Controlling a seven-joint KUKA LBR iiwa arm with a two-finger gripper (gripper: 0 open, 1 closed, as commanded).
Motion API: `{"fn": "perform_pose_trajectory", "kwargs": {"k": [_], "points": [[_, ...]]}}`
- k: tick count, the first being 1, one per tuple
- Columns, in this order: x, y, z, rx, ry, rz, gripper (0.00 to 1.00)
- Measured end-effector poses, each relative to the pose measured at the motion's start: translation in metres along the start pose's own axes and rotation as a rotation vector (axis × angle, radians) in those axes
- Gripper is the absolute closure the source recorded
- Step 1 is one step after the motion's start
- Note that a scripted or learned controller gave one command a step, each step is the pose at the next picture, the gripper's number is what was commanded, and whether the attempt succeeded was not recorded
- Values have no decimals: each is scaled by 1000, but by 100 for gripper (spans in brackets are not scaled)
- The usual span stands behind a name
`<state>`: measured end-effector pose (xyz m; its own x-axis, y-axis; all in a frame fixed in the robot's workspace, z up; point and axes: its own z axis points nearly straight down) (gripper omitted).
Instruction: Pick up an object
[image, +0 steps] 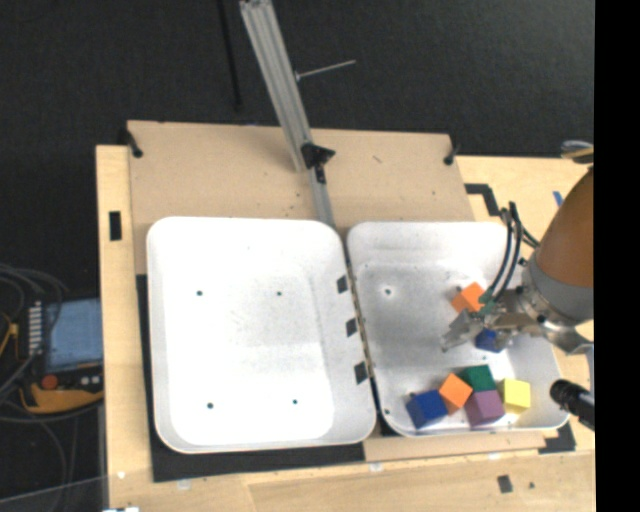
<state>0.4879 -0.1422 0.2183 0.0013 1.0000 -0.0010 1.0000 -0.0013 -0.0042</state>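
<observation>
orange plastic cube (467, 297) sits right of centre by your grey two-finger gripper (478, 322), low for a grab; jaw state unreadable.

You won't find any writing to read here — no label, brand, number or sign can be made out on the bins (250, 232), the bench (290, 140) or the blocks (470, 395) — the picture is too coarse for that.
</observation>
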Motion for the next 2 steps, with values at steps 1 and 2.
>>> {"fn": "perform_pose_trajectory", "kwargs": {"k": [1, 2], "points": [[-2, 9, 50, 0, 0, 1, 0], [-1, 6, 110, -6, -2, -1, 0]]}}
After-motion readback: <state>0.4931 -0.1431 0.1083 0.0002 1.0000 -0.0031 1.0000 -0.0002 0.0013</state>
